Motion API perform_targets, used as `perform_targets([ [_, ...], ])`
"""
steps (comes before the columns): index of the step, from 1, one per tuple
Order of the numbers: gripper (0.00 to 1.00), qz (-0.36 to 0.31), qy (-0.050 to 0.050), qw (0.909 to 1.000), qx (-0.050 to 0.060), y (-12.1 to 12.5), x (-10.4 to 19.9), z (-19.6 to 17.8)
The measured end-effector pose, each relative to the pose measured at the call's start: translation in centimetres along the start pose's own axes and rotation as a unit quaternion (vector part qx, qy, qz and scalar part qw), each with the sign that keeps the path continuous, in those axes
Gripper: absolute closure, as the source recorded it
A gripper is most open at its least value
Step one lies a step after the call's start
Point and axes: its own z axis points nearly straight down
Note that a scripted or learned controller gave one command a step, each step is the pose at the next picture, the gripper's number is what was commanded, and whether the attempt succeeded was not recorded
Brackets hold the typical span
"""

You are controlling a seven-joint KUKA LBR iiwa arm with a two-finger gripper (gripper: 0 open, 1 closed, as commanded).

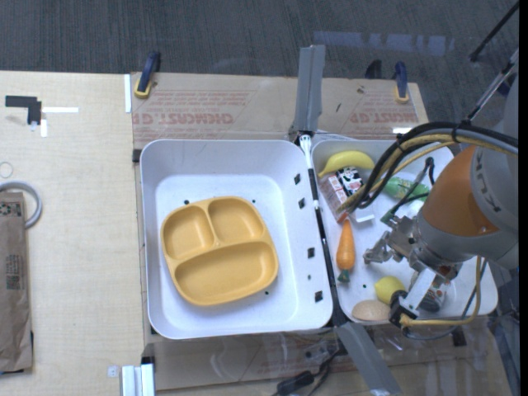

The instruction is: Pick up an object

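The right bin [323, 153] holds several small objects. A yellow banana [351, 160] lies at its far end, with a red and white carton [341, 190] just in front of it. An orange carrot [346, 247] lies along the bin's left wall. A yellow lemon [388, 288] and a beige rounded object [370, 309] sit at the near end. A green item [406, 189] is partly hidden by cables. My gripper [382, 251] hangs low inside this bin, right of the carrot and just above the lemon. The arm's wrist covers the bin's right half.
The left bin [157, 221] holds a yellow divided plate [219, 249]. A metal divider [309, 89] stands between the bins at the back. Black and yellow cables [412, 143] loop over the right bin. A brown paper bag [13, 279] lies at the far left of the bench.
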Motion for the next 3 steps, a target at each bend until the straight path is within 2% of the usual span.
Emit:
perform_targets([
  [1,0.00,-0.170,0.000,0.9854,0.000,1.0,-1.2,-2.6],
  [2,0.00,0.018,-0.001,0.9998,0.000,-2.1,2.6,-9.9],
  [3,0.00,-0.183,-0.001,0.9830,0.000,0.0,0.1,-16.5],
])
